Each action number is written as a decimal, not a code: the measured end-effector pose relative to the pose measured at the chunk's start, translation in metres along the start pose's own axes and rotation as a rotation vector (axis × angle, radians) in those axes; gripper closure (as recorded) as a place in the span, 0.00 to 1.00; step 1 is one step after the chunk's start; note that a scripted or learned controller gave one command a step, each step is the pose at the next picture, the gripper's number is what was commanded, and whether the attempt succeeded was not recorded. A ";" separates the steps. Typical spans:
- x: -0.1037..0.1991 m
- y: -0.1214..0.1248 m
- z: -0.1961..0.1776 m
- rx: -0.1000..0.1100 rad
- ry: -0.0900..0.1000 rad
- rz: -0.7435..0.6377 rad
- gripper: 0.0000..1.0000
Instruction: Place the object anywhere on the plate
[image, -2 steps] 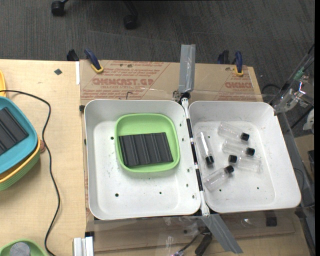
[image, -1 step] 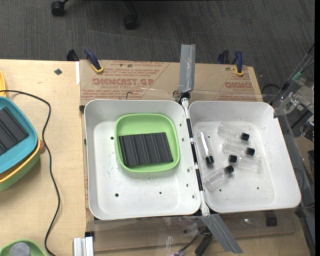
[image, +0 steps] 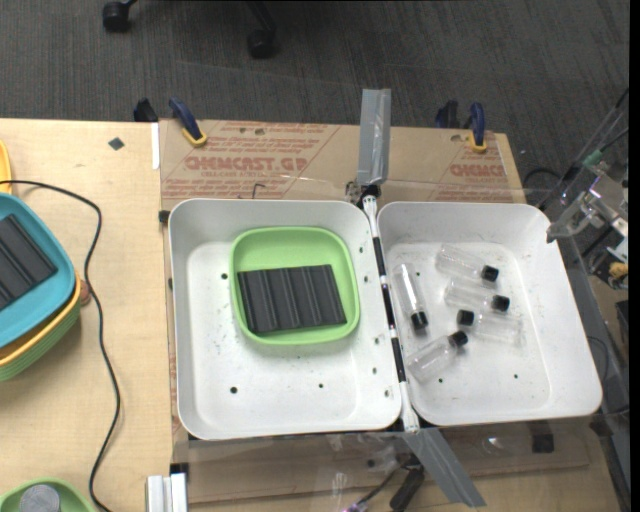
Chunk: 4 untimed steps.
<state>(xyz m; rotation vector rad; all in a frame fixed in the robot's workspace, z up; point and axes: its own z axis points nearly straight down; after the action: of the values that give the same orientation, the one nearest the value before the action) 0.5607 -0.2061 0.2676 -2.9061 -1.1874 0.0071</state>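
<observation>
Seen from the fixed camera above the bench: two shallow white bins sit side by side, the left bin (image: 195, 330) holding a green plate (image: 295, 288) fitted with a dark ribbed insert (image: 290, 299), the right bin (image: 560, 370) scattered with clear plastic tubes with black caps. Five tubes lie flat and apart from the plate, none yet moved: one tube (image: 409, 295) lies lengthwise near the shared bin wall, the others lie in a loose fan toward the bin's middle, among them a short one (image: 438, 353) nearest the front. At the far right edge a metal and clear-plastic assembly (image: 590, 205) hangs over the bin's corner; whether this is the gripper, and how it stands, cannot be told from here.

The step in hand looks to be the pick. The tube by the wall lies clear of its neighbours, so it is probably the cleanest target. Closing across its narrow width near the middle should keep the smooth round body from rolling or pivoting. Lift high enough to clear the divider before crossing, then release low over the ribbed insert so the tube settles rather than bounces off.
</observation>
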 end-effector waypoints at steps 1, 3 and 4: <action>-0.015 -0.015 -0.023 -0.001 0.000 0.101 0.00; -0.048 -0.025 -0.018 0.002 -0.001 0.379 0.00; -0.062 -0.039 -0.025 0.001 0.000 0.490 0.00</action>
<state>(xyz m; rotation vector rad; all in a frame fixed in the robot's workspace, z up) 0.4894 -0.2216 0.2934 -3.1077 -0.4469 0.0089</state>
